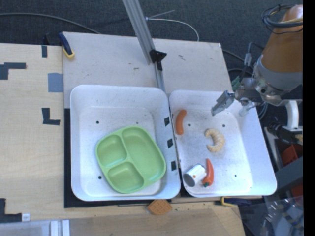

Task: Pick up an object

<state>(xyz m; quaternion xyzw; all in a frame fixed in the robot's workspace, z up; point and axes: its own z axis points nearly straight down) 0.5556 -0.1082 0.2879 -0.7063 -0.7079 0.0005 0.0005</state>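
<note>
No object has been picked up yet: the croissant (215, 139), the orange sausage (180, 121), the carrot (209, 172) and the small white cup (194, 174) all lie loose in the right bin (256, 146). The pincer (234, 103) hangs above that bin's upper right part, fingers spread apart, holding and touching nothing. The whole grasp remains to be done.

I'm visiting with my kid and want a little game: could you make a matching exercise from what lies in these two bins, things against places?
Things:
1. green divided plate
2. sausage
3. croissant
4. gripper

Places:
A. middle of the right bin
B. above the right bin's far edge
C. in the left bin
D. right bin, near the wall between the bins

Pairs: 1-C, 2-D, 3-A, 4-B
</note>
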